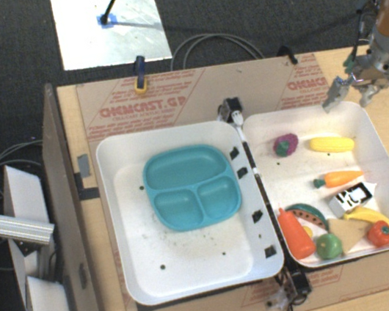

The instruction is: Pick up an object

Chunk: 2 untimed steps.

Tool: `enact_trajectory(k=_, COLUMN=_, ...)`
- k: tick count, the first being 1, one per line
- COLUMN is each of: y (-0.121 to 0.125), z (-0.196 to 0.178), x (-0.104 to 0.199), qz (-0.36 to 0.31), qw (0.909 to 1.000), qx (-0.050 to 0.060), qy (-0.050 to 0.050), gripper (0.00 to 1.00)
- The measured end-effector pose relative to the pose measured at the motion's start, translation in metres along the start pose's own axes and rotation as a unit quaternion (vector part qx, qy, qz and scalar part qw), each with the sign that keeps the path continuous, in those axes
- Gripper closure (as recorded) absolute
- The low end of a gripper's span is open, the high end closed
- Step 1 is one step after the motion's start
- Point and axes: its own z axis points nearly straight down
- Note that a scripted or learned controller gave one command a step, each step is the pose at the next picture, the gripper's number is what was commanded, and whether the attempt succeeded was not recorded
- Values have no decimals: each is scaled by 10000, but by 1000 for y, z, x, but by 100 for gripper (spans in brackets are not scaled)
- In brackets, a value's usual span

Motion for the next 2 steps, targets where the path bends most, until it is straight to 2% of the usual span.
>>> enact_trajectory(k=1, y=2, z=79, x=60, qz=-28, qw=10000, qx=25, qy=18, gripper=0)
enact_trajectory(k=2, y=-10, z=98, x=80, qz=17, qw=10000, qx=-10, qy=-5, gripper=0)
